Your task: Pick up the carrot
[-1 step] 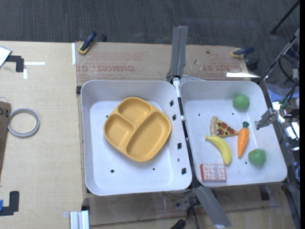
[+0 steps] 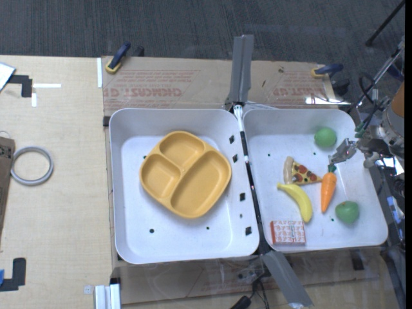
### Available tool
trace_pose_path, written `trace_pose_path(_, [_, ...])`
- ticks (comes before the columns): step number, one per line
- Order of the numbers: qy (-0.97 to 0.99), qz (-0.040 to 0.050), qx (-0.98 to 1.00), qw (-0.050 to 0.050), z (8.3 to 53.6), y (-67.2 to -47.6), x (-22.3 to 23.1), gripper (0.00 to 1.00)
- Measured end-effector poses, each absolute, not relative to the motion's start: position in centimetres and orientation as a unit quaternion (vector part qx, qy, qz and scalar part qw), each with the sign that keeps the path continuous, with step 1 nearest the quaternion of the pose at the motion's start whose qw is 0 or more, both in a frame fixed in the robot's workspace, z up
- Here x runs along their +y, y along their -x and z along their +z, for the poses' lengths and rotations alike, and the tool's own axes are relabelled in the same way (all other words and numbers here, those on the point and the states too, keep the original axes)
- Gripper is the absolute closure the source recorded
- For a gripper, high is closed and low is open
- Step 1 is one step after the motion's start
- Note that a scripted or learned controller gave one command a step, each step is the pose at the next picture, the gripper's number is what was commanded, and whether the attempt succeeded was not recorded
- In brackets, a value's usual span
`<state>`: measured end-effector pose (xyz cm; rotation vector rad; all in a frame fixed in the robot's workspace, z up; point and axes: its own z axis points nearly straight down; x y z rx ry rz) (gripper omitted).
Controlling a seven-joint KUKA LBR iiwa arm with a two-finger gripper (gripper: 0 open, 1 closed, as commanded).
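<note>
In the right bin (image 2: 360,237), the smooth, tapered orange carrot (image 2: 327,190) lies just below the gripper (image 2: 342,152), its fingers slightly apart.

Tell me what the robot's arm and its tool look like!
At the right edge, the tool is small, silvery grey metal with thin pointed fingers. Behind it sits a chunky pale grey wrist, with an orange patch above. Thin dark cables loop around it.

Orange carrot (image 2: 327,192), yellow banana (image 2: 297,200), white bins (image 2: 122,172).
</note>
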<state>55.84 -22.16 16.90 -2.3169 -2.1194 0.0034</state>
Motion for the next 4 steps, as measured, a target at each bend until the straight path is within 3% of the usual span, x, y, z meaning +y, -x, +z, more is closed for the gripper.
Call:
trace_pose_path(1, [0.629,0.0004,-0.777,0.001,12.9,-55.8,-19.5,0.00])
trace_pose_path(2, [0.676,-0.0009,-0.737,-0.001,9.4,-56.1,-20.7,0.00])
trace_pose_path(3, [0.676,-0.0019,-0.737,-0.001,10.4,-56.2,-20.7,1.00])
trace_pose_path(4, [0.607,0.0002,-0.795,0.000,21.3,-53.0,-15.2,1.00])
